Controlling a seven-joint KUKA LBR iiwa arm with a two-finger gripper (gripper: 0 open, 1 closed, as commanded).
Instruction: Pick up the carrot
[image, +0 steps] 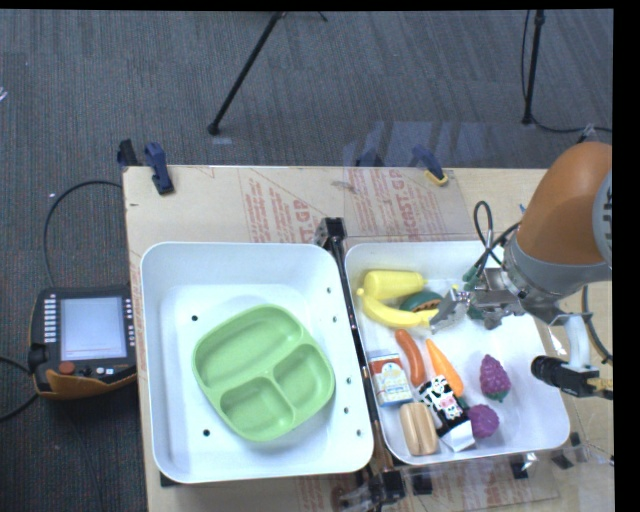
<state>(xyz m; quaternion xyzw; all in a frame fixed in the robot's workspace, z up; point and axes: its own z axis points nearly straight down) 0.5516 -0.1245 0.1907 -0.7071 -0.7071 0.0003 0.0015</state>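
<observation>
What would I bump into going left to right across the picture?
Control tablet → green plate → juice box → carrot → purple grapes → end effector and arm above.

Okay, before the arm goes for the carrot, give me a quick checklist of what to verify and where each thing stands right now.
1. Orange tapered carrot in view in the right white bin: ok.
2. Carrot's top unobstructed: ok, nothing lies over it.
3. Room beside the carrot: not ok; the red-orange sausage lies close on one side and the black-and-white cow-print carton sits at its lower end.
4. Gripper above the carrot: not ok; it sits further back, near the yellow banana.
5. Gripper free of any object: cannot tell.
6. Green divided plate out of the way: ok, in the left bin.
</observation>
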